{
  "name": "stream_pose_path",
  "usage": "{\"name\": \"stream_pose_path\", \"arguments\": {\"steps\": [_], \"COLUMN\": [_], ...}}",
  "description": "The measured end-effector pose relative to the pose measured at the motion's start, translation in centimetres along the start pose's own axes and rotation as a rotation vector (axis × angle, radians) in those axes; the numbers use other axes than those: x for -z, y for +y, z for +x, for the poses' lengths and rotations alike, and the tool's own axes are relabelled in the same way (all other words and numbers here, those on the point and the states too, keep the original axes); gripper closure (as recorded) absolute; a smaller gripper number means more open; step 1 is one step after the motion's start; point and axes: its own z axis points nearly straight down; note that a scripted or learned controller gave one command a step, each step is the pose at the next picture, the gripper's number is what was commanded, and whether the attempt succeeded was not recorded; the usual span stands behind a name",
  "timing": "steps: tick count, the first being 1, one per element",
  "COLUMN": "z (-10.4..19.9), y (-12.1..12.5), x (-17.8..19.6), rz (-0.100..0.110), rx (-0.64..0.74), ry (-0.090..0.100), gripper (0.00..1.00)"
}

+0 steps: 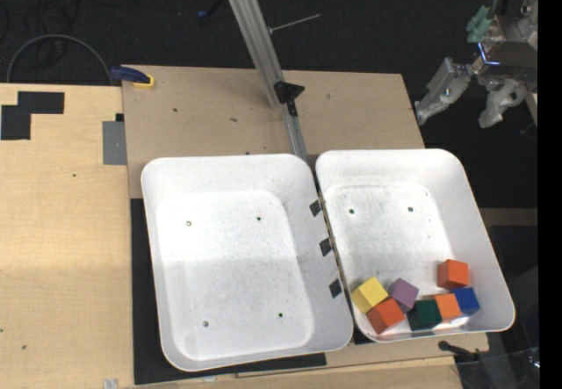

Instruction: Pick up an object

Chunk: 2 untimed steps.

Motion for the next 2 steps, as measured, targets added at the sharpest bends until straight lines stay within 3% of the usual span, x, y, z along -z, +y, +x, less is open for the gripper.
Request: {"name": "stream_pose_path", "arguments": {"steps": [1, 2], "z": [1.5, 6.5], "y": [-2.5, -3.4], "x": [-0.4, -0.3], "rz": [0.008, 0.009], "rx": [0.006, 0.01], "ry": [0.002, 0.002], "gripper": [0.0, 0.0]}}
